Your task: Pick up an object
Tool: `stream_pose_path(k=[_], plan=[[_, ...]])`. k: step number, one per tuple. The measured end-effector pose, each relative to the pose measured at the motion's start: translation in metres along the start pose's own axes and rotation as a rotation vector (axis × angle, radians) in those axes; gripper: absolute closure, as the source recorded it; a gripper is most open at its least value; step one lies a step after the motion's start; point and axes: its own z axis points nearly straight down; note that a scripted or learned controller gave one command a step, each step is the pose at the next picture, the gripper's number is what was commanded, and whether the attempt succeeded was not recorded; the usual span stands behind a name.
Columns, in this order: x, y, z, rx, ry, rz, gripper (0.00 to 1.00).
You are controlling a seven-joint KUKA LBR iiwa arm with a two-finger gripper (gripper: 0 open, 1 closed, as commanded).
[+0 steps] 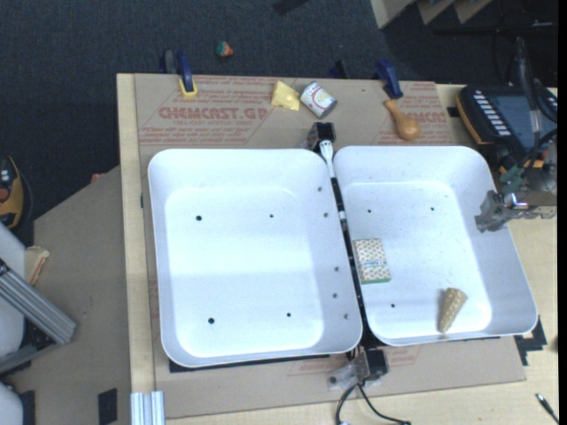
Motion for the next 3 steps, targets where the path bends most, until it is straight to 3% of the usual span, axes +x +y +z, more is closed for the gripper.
stream_pose_path(k=[1,2,3], plan=[[0.044,0.002,-0.149,-0.01,0.0,-0.001,1.0],[0.096,0.033,-0.058,0.019,0.004,0.001,1.0],[0.163,0.068,-0.169,-0.005,0.004,-0.001,1.0]])
